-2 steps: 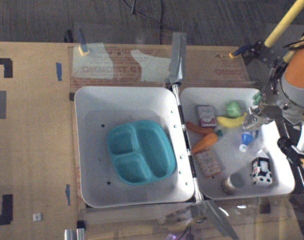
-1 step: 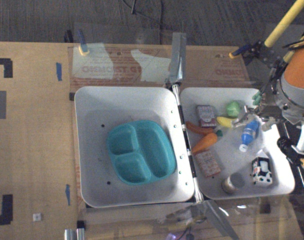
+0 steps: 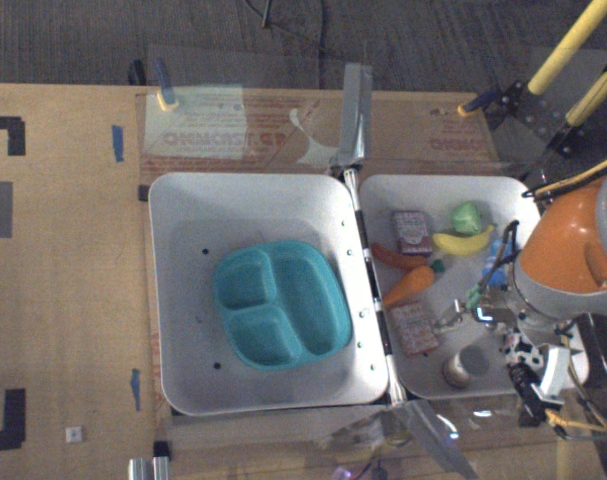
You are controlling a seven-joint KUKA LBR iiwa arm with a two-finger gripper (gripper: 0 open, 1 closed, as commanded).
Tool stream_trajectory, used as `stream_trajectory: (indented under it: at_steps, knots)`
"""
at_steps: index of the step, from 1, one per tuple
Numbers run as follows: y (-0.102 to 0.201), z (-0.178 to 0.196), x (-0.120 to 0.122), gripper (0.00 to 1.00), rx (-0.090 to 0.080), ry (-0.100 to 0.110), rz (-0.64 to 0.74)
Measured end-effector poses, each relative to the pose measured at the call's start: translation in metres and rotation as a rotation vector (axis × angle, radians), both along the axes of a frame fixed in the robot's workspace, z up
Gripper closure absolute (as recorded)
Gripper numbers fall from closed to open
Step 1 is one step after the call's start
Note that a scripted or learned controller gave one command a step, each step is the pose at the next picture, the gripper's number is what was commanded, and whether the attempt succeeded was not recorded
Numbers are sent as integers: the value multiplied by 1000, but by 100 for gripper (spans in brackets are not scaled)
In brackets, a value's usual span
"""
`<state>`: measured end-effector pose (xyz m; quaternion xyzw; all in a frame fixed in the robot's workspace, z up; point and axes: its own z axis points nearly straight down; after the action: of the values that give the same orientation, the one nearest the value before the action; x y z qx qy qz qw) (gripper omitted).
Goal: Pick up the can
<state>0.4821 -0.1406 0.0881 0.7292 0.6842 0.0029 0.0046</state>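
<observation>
Lying just beside jaws: can (image 3: 457,370)

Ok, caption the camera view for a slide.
Grey arm with orange band over right white bin of toy food, small silver can below it; teal divided plate in left bin.

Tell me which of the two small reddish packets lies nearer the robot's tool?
The lower packet, just below the carrot. The other packet sits at the bin's far end, beside the banana, farther from the tool.
</observation>
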Motion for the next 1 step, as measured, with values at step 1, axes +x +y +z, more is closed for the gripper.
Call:
stream_trajectory:
  at_steps: [1]
  knots:
    - [-30,-1,74,0,2,4,-326]
